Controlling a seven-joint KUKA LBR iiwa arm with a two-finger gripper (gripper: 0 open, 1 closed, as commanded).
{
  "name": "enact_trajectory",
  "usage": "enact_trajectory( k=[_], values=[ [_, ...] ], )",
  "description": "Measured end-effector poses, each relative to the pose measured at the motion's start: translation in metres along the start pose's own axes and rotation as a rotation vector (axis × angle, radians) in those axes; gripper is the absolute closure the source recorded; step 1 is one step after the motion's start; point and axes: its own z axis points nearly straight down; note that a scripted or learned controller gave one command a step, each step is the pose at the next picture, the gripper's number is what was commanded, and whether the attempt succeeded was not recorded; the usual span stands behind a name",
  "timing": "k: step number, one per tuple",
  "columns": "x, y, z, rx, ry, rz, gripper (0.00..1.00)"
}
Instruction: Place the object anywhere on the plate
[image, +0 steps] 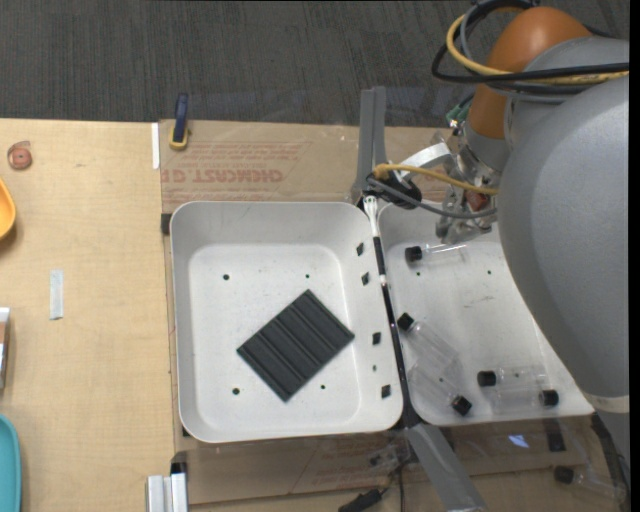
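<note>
Lying flat and turned diagonal, the dark ribbed plate (296, 343) in the middle of the left bin (190, 300). Hovering over the right bin's (470, 300) far end, right of that plate, the pincer (462, 205); cannot tell its state. Resting scattered near the right bin's near edge, clear objects with black caps (487, 379).

bins — two white, left bin (185, 330) and right bin (470, 290) | dark ridged plate (296, 344) — one, in left bin | arm (565, 200) — one
</note>
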Motion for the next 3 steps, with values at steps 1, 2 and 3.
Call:
enact_trajectory(
  k=[1, 2, 3],
  values=[
    [-0.026, -0.024, -0.099, -0.001, -0.002, -0.456, 1.00],
    [0.006, -0.095, -0.037, 0.001, -0.003, -0.854, 1.00],
    [-0.004, -0.119, -0.089, -0.002, 0.000, -1.371, 1.00]
  ],
)
